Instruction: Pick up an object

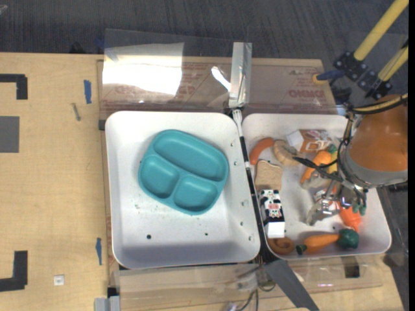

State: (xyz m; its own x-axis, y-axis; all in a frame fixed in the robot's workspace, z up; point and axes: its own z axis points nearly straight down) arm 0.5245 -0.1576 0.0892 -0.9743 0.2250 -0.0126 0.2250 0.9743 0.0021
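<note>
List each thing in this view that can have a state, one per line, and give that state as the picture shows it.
teal divided plate: right way up, lying flat in the left bin
right bin: holding a jumble of small items
toy carrot: lying on its side by the right bin's near wall
gripper: lowered into the right bin, among the items

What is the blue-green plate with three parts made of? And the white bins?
The teal three-compartment plate looks like smooth moulded plastic: one even colour, rounded edges, soft sheen. The shallow white left bin and shallow white right bin also look like plastic, matte with rounded rims, though painted metal can't be ruled out.
</note>
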